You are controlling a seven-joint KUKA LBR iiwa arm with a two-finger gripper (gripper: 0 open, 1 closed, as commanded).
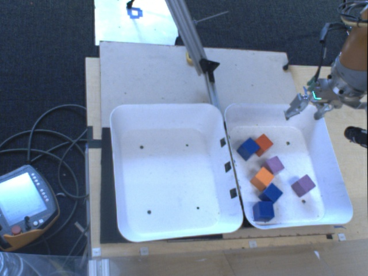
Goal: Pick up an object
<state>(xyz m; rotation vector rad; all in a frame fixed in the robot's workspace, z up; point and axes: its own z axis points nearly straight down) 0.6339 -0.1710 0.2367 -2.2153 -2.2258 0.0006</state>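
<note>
Camera view: slanted look down on two shallow white bins side by side on a bench.
Right bin [330, 154]: holding all the loose cubes, seven in number.
Cubes, upper pair: blue cube [248, 149] touching orange cube [264, 144], near the bin's middle.
Cubes, middle: small purple cube [274, 165] just beside a second orange cube [263, 178].
Cubes, lower: two dark blue cubes [267, 202] close together near the front wall; a lone purple cube [303, 185] apart to the right.
Left bin [123, 154]: white floor with small dark holes.
Gripper [308, 107]: above the back rim of the right bin, well apart from every cube.
Jaws: spread open, two fingers pointing down, nothing between them.
Arm [351, 68]: reaching in from the right, orange band above the wrist.
Step in hand: probably the approach, before any descent; no cube yet chosen by contact.
Next move: likely to travel forward over one cube, to lower with fingers on two opposite faces, then to close.
Easier target: maybe the lone purple cube, having free space around.
Risk: the touching pairs, leaving little room for a finger.
</note>
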